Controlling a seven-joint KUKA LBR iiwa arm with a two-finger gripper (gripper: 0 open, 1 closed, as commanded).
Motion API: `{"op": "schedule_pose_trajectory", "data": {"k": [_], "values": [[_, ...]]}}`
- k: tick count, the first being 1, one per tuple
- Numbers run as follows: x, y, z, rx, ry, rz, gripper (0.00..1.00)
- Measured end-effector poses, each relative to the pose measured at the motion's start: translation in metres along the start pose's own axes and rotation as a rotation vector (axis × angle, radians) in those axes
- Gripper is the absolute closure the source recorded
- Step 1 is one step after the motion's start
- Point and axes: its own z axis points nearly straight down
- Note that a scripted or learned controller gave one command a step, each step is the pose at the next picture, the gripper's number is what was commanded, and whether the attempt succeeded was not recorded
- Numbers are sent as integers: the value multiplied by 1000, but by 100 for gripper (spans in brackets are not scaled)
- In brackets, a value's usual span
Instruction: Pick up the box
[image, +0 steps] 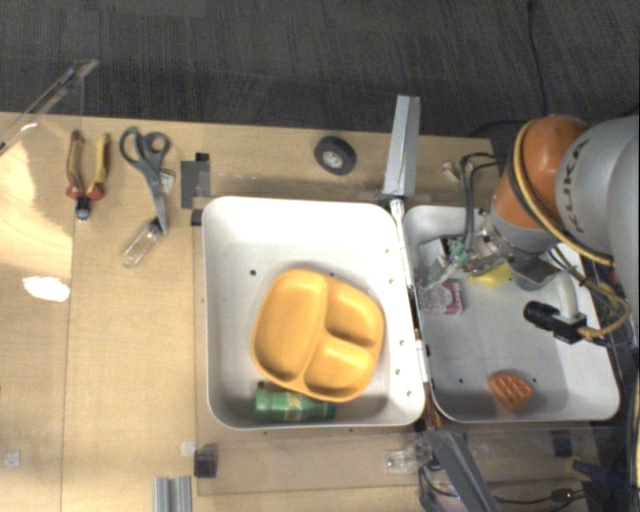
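A small white and pink box (447, 296) lies in the right bin (560, 405), close to its left wall at the far end. My gripper (466, 256) hangs just above and to the right of the box, at the bin's far left corner. The grey arm with its orange band (540, 170) comes in from the right and covers the bin's far right part. Whether the gripper touches the box is hidden.
An orange ridged object (510, 388) lies near the right bin's front. The left bin (225, 300) holds a yellow divided plate (320, 333) and a green bottle (292, 405) at its front. Scissors (150, 165), pliers (85, 172) and a tape roll (335, 154) lie on the bench.
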Motion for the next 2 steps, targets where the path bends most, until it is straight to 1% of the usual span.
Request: {"op": "schedule_pose_trajectory", "data": {"k": [1,2], "values": [[-11,24,18,54,40,97,0],[8,-18,12,7,16,107,0]]}}
